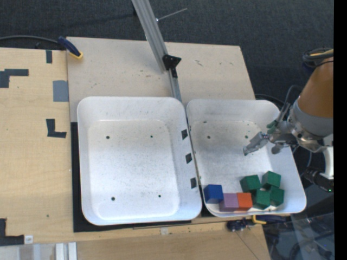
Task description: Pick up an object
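Fingers slim and grey, close together with only a narrow gap, nothing between them. Gripper low over the middle of the right bin, tips pointing left, arm entering over the bin's right rim. Blocks bunched against the near wall, in the near right corner: blue block leftmost, purple block and orange block touching beside it, green blocks in a heap to the right, close to the corner. Gripper well apart from all of them. Open white floor across the far and left parts of the right bin. Left bin alongside, rims of the two touching down the centre. Metal rail slanting down from the far edge to the seam between the bins.
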`<action>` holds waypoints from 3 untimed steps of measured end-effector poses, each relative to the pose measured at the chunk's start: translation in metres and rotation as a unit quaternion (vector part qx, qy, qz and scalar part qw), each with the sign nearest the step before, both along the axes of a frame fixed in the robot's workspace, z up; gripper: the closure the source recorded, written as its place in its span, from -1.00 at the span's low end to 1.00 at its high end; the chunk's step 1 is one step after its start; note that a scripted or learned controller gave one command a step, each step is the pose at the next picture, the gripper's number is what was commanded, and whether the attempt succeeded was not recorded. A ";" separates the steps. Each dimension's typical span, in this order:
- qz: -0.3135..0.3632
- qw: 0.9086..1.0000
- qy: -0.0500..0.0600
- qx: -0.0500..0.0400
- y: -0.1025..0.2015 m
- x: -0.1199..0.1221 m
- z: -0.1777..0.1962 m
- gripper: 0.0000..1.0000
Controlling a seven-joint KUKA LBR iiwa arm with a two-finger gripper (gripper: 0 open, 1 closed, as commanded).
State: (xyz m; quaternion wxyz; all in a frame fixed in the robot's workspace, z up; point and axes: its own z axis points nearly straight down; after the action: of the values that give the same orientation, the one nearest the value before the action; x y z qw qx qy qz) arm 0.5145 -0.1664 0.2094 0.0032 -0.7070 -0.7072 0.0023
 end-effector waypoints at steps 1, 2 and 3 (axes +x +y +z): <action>0.000 1.000 0.000 0.000 -0.001 -0.010 -0.061 -1.00; 0.000 1.000 0.000 0.000 0.000 -0.012 -0.115 -1.00; 0.001 1.000 -0.002 0.000 0.000 -0.010 -0.102 1.00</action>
State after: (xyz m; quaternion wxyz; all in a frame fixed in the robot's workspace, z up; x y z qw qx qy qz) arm 0.5042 -0.1660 0.1072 0.0021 -0.7064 -0.7078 0.0007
